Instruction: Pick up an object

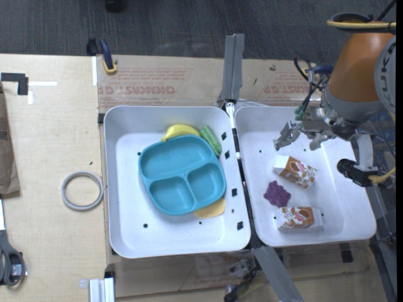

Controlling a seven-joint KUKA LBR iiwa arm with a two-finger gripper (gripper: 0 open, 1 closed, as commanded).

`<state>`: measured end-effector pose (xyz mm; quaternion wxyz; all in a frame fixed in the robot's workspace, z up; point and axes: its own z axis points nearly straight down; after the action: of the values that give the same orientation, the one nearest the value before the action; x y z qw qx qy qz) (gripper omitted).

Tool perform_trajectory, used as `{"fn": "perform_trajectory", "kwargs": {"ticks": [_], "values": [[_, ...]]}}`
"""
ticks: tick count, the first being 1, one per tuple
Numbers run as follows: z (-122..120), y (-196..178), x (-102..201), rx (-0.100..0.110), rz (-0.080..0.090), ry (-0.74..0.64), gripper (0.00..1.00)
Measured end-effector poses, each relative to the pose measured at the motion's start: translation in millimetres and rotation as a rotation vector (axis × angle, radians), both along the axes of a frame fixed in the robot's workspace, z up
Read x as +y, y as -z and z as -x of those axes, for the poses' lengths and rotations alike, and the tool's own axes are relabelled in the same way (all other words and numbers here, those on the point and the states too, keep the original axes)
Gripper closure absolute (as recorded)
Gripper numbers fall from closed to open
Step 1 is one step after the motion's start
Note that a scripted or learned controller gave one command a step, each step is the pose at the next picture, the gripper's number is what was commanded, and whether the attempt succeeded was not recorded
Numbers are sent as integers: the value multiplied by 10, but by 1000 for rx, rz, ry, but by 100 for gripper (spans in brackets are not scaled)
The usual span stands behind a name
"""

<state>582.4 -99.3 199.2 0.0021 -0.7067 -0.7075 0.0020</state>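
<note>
In the right bin [352, 228] lie an orange-and-white carton [295, 170], a second similar carton [299, 217] nearer the front, and a small purple object [276, 194] between them. My gripper [298, 137] hovers over the bin's back part, just above and behind the first carton. Its fingers are spread open with nothing between them. The left bin [126, 231] holds a blue divided plate [182, 173], with a yellow object [181, 131] and a green one [212, 140] tucked behind it and another yellow piece [211, 210] under its front edge.
A grey ring [82, 190] lies on the bench left of the bins, and scissors [9, 266] sit at the lower left corner. A grey post [233, 68] rises at the back between the bins. The orange-banded arm [359, 68] fills the upper right.
</note>
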Motion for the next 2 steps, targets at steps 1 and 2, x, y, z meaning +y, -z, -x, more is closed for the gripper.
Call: {"fn": "perform_trajectory", "kwargs": {"ticks": [1,2], "values": [[679,480,-24,-1,-1,-24,0],[567,1095,8,-1,-1,-84,0]]}}
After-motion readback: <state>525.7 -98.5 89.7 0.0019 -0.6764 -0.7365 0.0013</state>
